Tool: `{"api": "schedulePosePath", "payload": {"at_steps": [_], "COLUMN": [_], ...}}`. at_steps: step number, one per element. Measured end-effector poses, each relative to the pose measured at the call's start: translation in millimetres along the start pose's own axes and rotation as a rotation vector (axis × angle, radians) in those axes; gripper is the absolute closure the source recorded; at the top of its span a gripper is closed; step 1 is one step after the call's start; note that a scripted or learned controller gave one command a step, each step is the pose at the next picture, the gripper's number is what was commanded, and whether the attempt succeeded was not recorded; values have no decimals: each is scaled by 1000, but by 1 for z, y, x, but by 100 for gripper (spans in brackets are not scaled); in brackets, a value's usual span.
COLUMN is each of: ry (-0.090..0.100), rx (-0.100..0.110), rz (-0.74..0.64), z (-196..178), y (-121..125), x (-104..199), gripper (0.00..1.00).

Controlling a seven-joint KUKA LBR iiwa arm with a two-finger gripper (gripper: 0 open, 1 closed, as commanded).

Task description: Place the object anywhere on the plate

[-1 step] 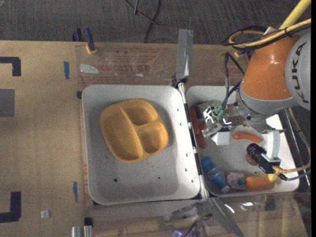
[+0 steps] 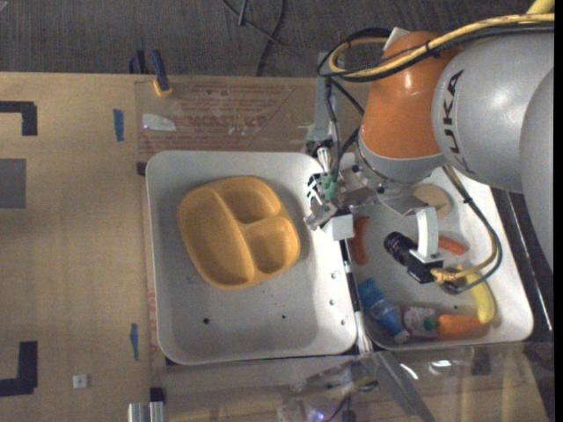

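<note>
A yellow plate [image 2: 237, 231] with three compartments lies in the left bin [image 2: 255, 332], nothing on it. My gripper [image 2: 330, 214] hangs over the wall between the two bins, just right of the plate's right rim. A reddish sausage [image 2: 361, 241] lies in the right bin directly beside the gripper. The grey and orange arm hides much of the right bin's far half.
The right bin [image 2: 519, 319] holds a carrot [image 2: 459, 326], a banana [image 2: 480, 302], a blue packet [image 2: 378, 298], a small bottle [image 2: 415, 320], an orange piece [image 2: 452, 246] and a tan round thing [image 2: 433, 199]. Cables loop around the wrist.
</note>
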State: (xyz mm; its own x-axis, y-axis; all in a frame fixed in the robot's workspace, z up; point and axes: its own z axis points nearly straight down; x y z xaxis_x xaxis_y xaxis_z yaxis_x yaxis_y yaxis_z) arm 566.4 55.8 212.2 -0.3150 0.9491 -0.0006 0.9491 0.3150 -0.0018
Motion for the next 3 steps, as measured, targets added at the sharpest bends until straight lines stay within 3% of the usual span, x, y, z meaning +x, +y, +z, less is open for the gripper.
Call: {"api": "schedulePosePath", "payload": {"at_steps": [1, 2, 3], "ry": [-1, -1, -1], "rx": [-2, -2, -2], "rz": [-160, -160, -139], "z": [-7, -7, -15], "y": [31, 31, 45], "x": [5, 5, -8], "gripper": [100, 0, 0]}}
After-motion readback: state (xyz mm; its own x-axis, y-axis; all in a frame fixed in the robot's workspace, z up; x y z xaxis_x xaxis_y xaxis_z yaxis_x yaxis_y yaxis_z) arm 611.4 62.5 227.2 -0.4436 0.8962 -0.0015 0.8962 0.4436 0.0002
